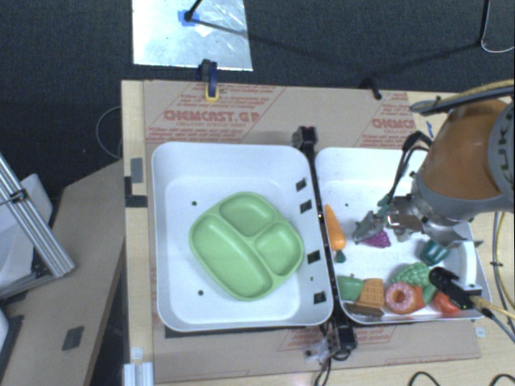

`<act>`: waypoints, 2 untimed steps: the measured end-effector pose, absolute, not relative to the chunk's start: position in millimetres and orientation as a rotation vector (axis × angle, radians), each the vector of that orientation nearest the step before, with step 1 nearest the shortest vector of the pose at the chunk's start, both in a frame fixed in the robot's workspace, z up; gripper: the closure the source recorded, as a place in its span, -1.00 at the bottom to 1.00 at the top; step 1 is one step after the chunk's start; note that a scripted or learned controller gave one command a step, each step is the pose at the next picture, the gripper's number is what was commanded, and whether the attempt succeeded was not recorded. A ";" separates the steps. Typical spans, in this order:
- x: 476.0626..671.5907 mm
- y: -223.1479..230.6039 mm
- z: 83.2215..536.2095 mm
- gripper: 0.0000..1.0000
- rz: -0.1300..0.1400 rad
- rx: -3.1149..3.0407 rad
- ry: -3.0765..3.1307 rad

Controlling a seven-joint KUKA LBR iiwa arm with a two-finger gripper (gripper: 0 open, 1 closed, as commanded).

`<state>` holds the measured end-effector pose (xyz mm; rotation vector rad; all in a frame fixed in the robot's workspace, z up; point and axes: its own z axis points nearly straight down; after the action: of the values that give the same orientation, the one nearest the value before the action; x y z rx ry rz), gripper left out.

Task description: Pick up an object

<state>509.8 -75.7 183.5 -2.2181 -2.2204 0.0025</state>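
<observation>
The purple grapes (376,236) sit on the floor of the right bin (354,171), about mid-height, and the gripper (372,225) is right down over them, its dark fingers spread to either side of the bunch; from here I cannot tell whether they are actually pinching it or merely straddling it. The grey arm (467,163) with its orange band comes in from the right and hangs over that bin's far side. Left of the grapes an orange carrot (335,228) lies along the bin's left wall. Toward the bin's near edge the other toys are crowded together: a green piece (349,286), a waffle (371,294), a pink donut (401,297), a broccoli (414,274), and a teal piece (434,252) just under the wrist. The left bin (173,183) holds a green divided plate (245,245), lying flat in its middle, well apart from the gripper.
</observation>
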 end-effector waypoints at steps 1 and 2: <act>510.0 -83.4 138.1 -1.00 0.002 -2.219 -2.220; 510.3 -87.4 87.2 -1.00 0.006 -2.229 -2.223</act>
<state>510.3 -87.4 87.2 -2.2289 -2.2231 0.0060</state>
